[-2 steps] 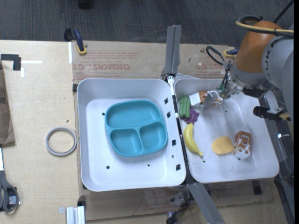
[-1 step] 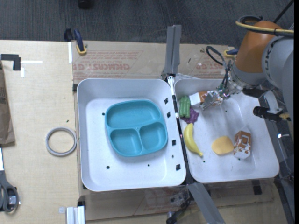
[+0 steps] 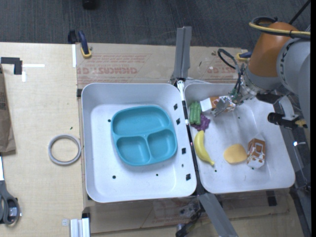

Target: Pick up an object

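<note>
I am down in the right bin (image 3: pixel 276 179), my gripper (image 3: pixel 224 104) low near its back-left corner, and whether anything is in my grasp I cannot tell from this slant. No object shows clearly lifted, so I judge the pick is at the reach-and-close stage, not done. The nearest candidates sit just beside me: a small orange-and-white packet (image 3: pixel 216 102) touching or nearly touching my tip, a green vegetable (image 3: pixel 195 112) against the left wall, and a purple piece (image 3: pixel 202 124) just under it. Further forward lie a banana (image 3: pixel 202 147), a yellow-orange round thing (image 3: pixel 235 154) and a small brown-and-white carton (image 3: pixel 256 152), all well apart from me. The left bin (image 3: pixel 94 147) holds a blue tray (image 3: pixel 143 135), which is not my concern now. My next move, as I judge it, calls for settling squarely over the packet, closing firmly, then rising straight up to check that it comes along. The risk is the wall and the divider close by: a slanted approach could pinch an edge and let the thing slip.
</note>
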Motion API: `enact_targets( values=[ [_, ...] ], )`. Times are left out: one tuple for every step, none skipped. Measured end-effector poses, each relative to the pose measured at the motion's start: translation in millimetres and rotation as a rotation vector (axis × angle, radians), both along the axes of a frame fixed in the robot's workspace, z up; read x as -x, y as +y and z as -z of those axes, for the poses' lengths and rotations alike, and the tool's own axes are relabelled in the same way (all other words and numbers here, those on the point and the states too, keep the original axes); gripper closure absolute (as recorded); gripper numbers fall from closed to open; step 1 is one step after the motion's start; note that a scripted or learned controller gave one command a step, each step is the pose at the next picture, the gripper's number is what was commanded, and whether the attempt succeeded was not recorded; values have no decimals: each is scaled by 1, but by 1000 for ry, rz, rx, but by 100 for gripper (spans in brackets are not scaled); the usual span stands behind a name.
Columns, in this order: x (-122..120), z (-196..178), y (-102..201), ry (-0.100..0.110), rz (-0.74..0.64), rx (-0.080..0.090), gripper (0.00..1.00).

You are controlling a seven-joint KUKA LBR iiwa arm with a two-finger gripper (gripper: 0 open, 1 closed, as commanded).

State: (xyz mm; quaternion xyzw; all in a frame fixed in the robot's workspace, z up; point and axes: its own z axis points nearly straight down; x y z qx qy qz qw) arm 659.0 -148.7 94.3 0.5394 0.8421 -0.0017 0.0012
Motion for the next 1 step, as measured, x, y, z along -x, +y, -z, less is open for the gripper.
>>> enact_targets(
  values=[
    [0, 0, 0, 0, 0, 0, 0]
  ],
)
